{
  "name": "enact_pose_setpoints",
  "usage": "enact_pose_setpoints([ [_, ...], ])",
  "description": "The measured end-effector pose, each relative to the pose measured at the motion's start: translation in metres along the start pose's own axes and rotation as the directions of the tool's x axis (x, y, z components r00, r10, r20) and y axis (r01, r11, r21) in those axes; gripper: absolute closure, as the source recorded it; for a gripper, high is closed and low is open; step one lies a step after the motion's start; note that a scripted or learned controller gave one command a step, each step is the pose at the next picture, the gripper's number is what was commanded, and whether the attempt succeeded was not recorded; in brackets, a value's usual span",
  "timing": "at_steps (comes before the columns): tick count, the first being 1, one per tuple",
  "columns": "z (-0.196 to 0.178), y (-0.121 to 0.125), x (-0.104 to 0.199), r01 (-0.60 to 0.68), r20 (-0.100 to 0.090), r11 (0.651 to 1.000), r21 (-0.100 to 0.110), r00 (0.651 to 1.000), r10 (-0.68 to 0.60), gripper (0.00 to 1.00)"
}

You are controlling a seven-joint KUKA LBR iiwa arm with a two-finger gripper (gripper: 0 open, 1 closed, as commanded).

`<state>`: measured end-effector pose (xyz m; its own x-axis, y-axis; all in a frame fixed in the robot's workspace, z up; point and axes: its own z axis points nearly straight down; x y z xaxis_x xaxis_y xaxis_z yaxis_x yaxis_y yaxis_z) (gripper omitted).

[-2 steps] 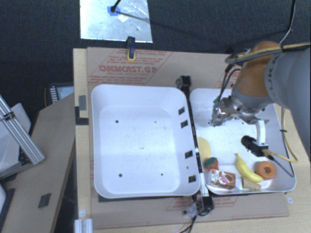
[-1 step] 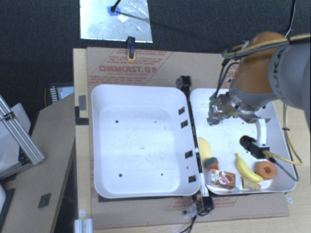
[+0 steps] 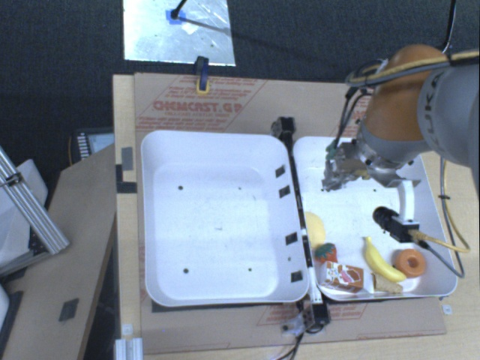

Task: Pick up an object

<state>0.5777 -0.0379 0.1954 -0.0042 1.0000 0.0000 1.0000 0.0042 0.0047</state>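
Bins take most of the bench: two shallow white ones side by side, the left bin (image 3: 217, 223) and the right bin (image 3: 352, 216). All the loose things lie in the right one, gathered at its near end. The single grey arm (image 3: 420, 111) with its orange band reaches in from the right. Its gripper (image 3: 332, 177) hangs over the bare far-left part of the right bin, well apart from the things, and I cannot tell if it is open or closed; nothing is seen held in it. Among the things, the banana (image 3: 377, 259) is the largest and, to my judgement, the most suitable to pick. It lies slanted near the front right corner, just beside an orange ring-shaped piece (image 3: 409, 262). It looks like a light toy fruit, probably stiff and a little smooth, so the hold should go across its thick middle, where the curve is least. The printed packet (image 3: 344, 276) lies flat at the front rim and would be hard to get under. The yellow round fruit (image 3: 315, 227) rests against the left wall and may roll away. The small red piece with a green top (image 3: 325, 252) sits between this fruit and the packet. By count: two bins, one arm, one gripper, and five loose things, one of each kind.
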Motion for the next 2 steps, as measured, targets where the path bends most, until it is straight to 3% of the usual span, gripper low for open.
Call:
enact_pose_setpoints([
  [2, -0.021, 0.002, 0.0, 0.003, 0.0, 1.0, -0.006, 1.0, -0.003, 1.0],
])
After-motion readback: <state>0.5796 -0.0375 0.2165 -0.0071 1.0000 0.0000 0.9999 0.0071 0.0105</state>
